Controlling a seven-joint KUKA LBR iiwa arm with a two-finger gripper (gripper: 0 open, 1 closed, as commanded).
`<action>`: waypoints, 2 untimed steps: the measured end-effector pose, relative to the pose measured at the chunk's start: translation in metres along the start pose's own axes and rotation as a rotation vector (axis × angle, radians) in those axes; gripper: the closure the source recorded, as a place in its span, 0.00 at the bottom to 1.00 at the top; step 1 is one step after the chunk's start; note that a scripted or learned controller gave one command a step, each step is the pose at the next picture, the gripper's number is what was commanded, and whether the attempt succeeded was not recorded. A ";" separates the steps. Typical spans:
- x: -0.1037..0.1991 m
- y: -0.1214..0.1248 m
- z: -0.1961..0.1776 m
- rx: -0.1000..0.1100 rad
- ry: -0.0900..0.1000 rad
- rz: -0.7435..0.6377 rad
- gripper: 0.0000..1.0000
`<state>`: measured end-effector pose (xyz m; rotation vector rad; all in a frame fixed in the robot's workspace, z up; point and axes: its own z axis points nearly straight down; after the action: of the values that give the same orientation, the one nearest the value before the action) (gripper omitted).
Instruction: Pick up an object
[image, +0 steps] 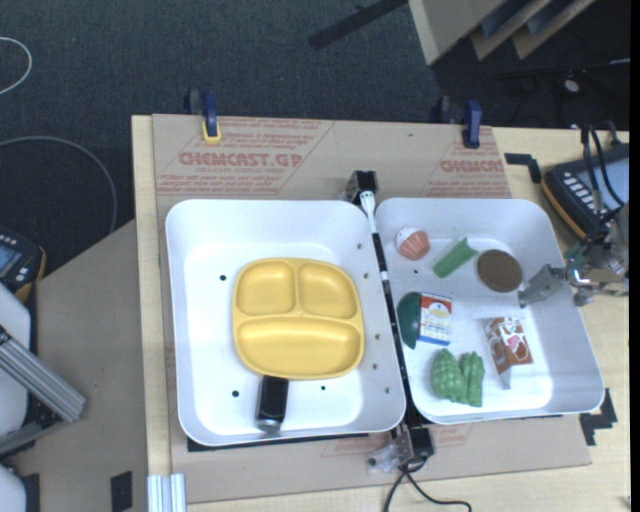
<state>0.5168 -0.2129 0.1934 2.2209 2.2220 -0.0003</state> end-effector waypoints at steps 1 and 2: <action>-0.005 -0.038 -0.116 -0.012 -0.006 0.001 0.00; 0.040 -0.033 0.103 0.014 0.007 -0.001 0.00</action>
<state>0.4839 -0.1732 0.0909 2.2300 2.2340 -0.0078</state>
